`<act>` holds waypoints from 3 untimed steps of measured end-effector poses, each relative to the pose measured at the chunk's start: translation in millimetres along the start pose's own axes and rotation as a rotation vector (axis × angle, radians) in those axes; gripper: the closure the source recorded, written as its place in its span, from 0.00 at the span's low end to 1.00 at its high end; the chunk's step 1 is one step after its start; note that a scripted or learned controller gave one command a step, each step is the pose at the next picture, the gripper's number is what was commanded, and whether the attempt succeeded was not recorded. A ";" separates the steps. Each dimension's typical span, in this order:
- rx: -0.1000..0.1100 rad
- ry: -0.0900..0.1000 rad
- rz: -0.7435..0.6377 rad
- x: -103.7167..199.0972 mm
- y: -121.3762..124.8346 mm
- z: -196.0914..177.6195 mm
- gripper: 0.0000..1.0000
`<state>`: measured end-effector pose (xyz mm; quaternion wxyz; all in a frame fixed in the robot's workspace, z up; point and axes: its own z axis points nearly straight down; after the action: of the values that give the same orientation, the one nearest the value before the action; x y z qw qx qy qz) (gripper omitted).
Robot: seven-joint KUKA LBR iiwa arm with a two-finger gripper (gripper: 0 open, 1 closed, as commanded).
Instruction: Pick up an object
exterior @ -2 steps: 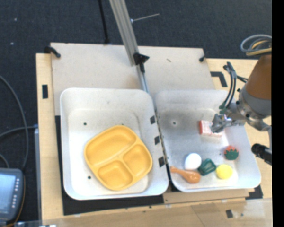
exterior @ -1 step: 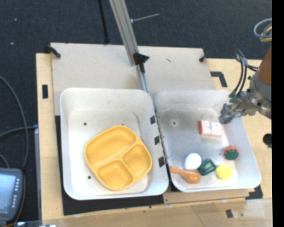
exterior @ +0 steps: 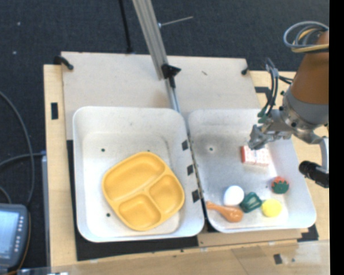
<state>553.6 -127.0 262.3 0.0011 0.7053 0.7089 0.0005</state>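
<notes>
My gripper (exterior: 258, 140) hangs over the right bin (exterior: 218, 136), just above the upper left corner of a pink and white box (exterior: 256, 157). Along the bin's front lie a white ball (exterior: 234, 195), a dark green piece (exterior: 251, 201), a yellow ball (exterior: 271, 208), an orange spoon-like piece (exterior: 225, 211) and a small red and green object (exterior: 280, 185). Nothing shows between the fingers from this angle.
The left bin (exterior: 92, 130) holds a yellow divided plate (exterior: 142, 189). A slanted metal pole (exterior: 155, 44) rises behind the bins. The grey arm with its orange band (exterior: 309, 79) comes in from the right.
</notes>
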 end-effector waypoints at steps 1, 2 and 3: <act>0.001 0.001 -0.001 47.6 3.0 0.4 1.00; 0.001 0.001 -0.001 104.5 18.9 11.4 1.00; 0.003 0.001 -0.001 157.4 21.6 15.8 1.00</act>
<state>574.4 30.5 246.4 -0.0002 0.7048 0.7094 0.0001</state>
